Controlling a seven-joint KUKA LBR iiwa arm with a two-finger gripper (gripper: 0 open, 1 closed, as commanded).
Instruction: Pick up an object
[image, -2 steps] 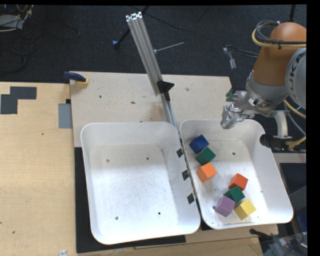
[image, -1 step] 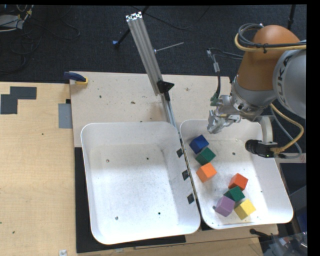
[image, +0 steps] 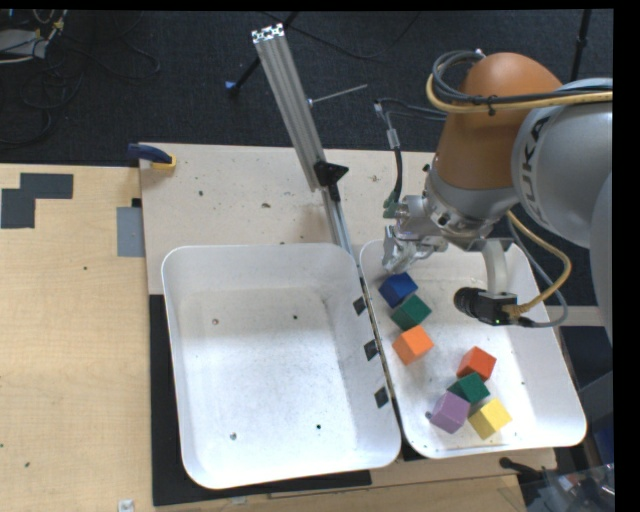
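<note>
The right bin (image: 545, 410) holds several coloured cubes. A blue cube (image: 398, 288) lies near its far left corner, with a green cube (image: 410, 312) and an orange cube (image: 413, 344) just in front of it. Toward the front lie a red-orange cube (image: 478, 363), a dark green cube (image: 468, 390), a purple cube (image: 449, 411) and a yellow cube (image: 489, 418). My gripper (image: 400, 252) hangs at the far left of this bin, just above and behind the blue cube. Nothing shows between its fingers.
The left bin (image: 200, 300) sits beside the right one, with black clips (image: 371, 349) along the shared wall. A slanted aluminium bar (image: 300, 120) rises behind the bins. The arm's orange band and grey body (image: 500, 120) overhang the right bin's far side.
</note>
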